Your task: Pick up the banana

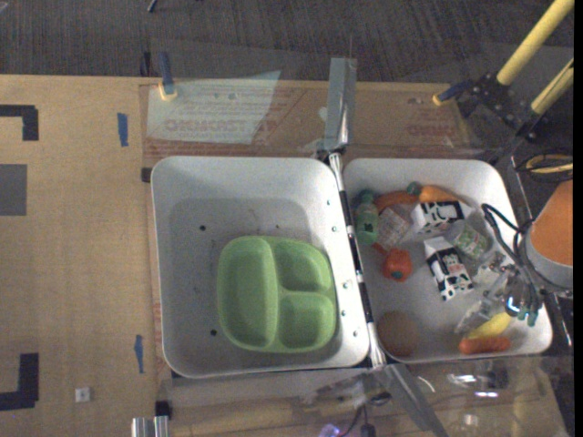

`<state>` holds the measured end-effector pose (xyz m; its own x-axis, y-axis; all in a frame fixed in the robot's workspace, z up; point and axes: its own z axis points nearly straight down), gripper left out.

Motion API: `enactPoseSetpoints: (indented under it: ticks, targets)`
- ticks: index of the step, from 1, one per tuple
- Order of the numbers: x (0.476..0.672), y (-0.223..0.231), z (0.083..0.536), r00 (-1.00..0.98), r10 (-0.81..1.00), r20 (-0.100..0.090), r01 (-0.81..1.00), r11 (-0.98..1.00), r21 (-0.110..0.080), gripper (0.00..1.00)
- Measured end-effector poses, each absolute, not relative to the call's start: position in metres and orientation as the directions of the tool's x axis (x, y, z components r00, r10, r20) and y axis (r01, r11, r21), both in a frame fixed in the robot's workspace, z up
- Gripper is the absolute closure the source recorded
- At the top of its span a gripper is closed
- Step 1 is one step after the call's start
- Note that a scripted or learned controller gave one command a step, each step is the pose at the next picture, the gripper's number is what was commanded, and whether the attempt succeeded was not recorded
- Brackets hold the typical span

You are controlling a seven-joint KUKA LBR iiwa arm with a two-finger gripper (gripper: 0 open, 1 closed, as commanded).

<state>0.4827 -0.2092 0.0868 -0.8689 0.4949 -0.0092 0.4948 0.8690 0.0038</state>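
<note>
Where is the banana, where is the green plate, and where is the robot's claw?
banana [496, 321], camera view: middle of its yellow body.
green divided plate [244, 291], camera view: its large left compartment.
gripper [522, 306], camera view: between its fingertips, just above the banana.

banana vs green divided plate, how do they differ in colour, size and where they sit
The banana is yellow; the green divided plate is lime green. The banana is small and slim, while the plate is broad, with three compartments. The banana lies in the right bin at its near right corner, among other items and right by the gripper; the plate sits alone in the left bin. Both rest on a bin floor.
</note>
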Motion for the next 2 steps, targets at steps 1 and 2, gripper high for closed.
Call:
enactPoseSetpoints:
  ticks: [1,2]
  targets:
    - [0.504,-0.222,0.086,-0.837,0.547,-0.007,0.547,0.837,0.003,0.00]
    - [0.547,-0.223,0.086,-0.819,0.574,-0.004,0.574,0.819,0.002,0.00]
